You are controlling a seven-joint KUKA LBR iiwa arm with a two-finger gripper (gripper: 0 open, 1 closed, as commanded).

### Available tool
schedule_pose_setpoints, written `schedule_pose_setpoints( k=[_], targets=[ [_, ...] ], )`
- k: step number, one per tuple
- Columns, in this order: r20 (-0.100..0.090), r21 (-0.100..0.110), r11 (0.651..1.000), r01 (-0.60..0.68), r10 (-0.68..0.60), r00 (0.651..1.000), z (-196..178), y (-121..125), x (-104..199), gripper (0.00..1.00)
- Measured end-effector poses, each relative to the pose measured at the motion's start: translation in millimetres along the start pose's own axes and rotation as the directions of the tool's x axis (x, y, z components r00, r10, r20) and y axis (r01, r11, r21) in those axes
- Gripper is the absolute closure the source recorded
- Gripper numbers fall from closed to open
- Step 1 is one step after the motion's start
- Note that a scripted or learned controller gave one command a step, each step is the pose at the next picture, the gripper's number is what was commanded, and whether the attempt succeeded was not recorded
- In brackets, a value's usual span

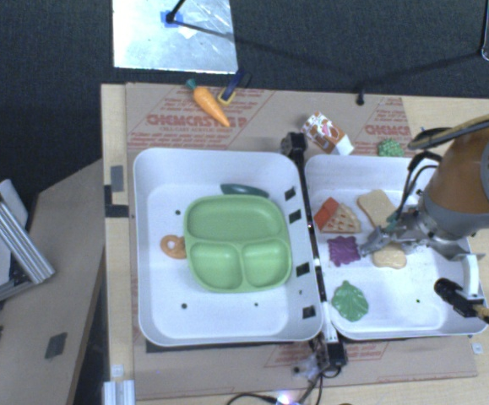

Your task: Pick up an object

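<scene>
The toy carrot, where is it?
The toy carrot lies on the bench's cardboard behind the left bin, outside both bins, beside a small blue and yellow thing.

bench (117,226): pale wood, brown printed cardboard sheet (261,112) laid over it | on the sheet: 2 white bins side by side; left bin (155,310); right bin (400,326) | behind the bins: toy carrot (210,105); small red-and-white carton (327,133); small green toy (389,148) at the right
</scene>
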State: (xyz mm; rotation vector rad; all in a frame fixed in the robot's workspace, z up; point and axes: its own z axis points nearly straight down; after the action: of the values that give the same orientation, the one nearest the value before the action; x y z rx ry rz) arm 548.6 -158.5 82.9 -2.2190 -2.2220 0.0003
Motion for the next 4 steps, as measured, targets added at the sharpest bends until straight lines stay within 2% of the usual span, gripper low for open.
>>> schedule_pose_setpoints(
  k=[1, 3, 4],
  targets=[
    [0.002, -0.004, 1.0, 0.0, 0.0, 1.0, -12.3, 1.1, -0.7, 1.0],
    [0.002, -0.006, 1.0, 0.0, 0.0, 1.0, -108.7, -1.7, -7.6, 1.0],
    [0.002, -0.006, 1.0, 0.003, -0.003, 1.0, -143.7, -0.4, -7.9, 1.0]
  ],
)
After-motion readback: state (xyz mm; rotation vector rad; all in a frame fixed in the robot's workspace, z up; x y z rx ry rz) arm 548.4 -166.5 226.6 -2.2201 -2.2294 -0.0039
